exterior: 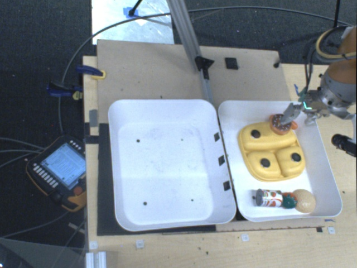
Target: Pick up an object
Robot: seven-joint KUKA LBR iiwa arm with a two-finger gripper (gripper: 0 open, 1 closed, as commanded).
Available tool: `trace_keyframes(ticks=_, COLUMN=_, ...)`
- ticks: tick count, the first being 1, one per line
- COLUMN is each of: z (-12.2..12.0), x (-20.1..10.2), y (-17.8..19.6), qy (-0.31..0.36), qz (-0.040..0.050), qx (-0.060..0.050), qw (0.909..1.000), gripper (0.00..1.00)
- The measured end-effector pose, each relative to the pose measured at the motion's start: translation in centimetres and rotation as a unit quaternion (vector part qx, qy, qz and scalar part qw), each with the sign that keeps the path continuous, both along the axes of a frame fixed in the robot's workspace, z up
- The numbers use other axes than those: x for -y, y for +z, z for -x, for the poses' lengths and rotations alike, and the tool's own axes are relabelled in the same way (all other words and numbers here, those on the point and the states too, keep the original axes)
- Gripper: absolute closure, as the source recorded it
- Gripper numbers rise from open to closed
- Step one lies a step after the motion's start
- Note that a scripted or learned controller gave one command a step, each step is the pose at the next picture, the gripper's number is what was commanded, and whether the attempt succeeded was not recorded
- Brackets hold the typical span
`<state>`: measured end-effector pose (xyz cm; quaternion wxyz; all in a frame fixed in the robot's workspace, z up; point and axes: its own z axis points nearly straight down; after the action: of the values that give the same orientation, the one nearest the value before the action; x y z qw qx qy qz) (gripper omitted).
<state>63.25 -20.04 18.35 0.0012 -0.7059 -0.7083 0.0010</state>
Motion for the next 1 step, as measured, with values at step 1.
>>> trace_keyframes(ticks=1, z=-0.14, x=0.00, y=0.26, qy=0.000, qz=0.0006, qx=0.003, qw=1.0000, gripper=0.00)
